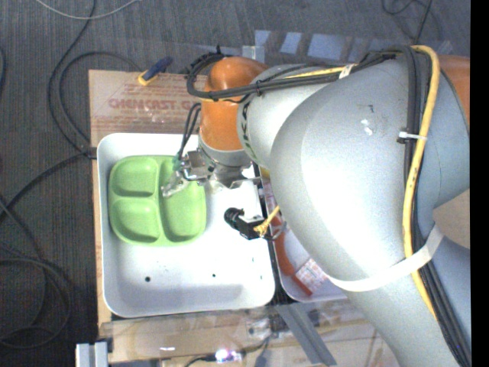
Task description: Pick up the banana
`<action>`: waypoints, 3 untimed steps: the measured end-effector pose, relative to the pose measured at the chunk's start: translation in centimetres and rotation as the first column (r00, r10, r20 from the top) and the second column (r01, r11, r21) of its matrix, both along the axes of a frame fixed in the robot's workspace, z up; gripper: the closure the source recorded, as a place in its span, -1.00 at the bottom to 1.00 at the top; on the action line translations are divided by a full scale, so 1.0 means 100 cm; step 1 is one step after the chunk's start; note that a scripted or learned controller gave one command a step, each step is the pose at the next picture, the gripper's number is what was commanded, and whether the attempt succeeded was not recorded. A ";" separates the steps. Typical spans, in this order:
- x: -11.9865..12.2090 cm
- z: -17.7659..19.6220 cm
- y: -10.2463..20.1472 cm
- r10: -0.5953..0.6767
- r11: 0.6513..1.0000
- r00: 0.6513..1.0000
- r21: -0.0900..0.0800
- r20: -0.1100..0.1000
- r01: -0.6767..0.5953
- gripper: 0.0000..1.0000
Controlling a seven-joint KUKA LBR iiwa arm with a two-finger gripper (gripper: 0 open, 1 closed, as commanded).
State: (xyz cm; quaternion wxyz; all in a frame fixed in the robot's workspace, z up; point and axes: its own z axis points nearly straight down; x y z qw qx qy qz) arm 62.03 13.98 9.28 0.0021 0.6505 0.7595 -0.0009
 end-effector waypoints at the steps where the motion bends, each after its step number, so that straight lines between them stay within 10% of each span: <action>1: 0.001 0.006 -0.008 -0.007 1.000 1.000 -0.011 -0.002 0.007 1.00; 2: 0.048 0.101 0.030 -0.246 0.969 0.969 -0.022 -0.002 0.246 1.00; 3: 0.047 0.134 0.062 -0.500 0.866 0.866 -0.023 -0.008 0.500 1.00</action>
